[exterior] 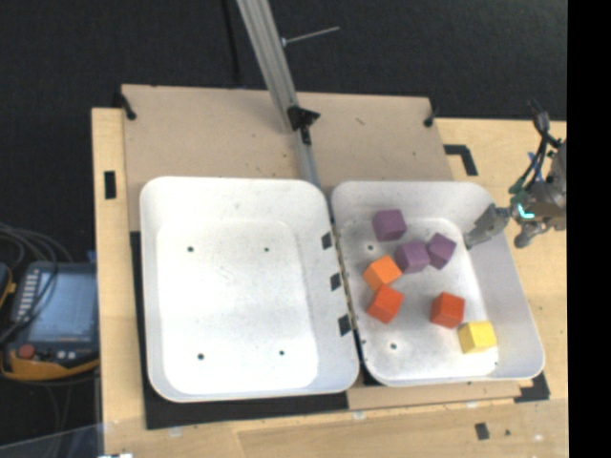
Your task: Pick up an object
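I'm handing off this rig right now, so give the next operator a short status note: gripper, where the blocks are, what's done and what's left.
Gripper: at the right bin's upper right rim, above the blocks; nothing shows between its fingers. Whether it is open or shut is unclear.
Blocks, all in the right bin: three purple blocks near the top, orange block at centre left, two red blocks below it, yellow block at lower right.
Left bin: no blocks in it.
Done: nothing picked yet.
Left: grasp one block and lift it. The purple one nearest the gripper looks the easiest reach.
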Controlling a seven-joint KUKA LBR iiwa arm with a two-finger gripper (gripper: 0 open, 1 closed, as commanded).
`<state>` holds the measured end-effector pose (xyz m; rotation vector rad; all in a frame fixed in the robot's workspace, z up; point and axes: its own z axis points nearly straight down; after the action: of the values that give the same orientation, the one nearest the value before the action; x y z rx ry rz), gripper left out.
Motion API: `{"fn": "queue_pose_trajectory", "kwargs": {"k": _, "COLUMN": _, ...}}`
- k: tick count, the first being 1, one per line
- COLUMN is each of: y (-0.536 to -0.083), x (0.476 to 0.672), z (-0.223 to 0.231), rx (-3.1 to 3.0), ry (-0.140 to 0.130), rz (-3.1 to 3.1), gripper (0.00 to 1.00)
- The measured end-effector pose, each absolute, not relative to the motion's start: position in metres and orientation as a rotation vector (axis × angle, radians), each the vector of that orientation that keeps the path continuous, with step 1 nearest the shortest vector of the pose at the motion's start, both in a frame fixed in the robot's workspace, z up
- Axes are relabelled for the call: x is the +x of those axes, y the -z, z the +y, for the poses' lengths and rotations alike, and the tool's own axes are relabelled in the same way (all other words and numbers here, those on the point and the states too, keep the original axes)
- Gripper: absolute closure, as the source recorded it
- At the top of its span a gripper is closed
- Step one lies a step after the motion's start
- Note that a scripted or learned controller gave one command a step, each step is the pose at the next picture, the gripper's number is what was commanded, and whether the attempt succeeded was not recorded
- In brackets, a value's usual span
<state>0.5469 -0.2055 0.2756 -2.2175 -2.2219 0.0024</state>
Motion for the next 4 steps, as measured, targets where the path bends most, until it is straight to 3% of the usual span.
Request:
{"fn": "queue_pose_trajectory", "kwargs": {"k": 1, "y": -0.278, "x": 0.548, "z": -0.205, "rx": -2.219, "ry": 0.002, "rz": -2.225, "gripper": 0.00}}
{"fn": "queue_pose_trajectory", "kwargs": {"k": 4, "y": -0.116, "x": 0.540, "z": -0.208, "rx": -2.221, "ry": -0.006, "rz": -2.218, "gripper": 0.00}}
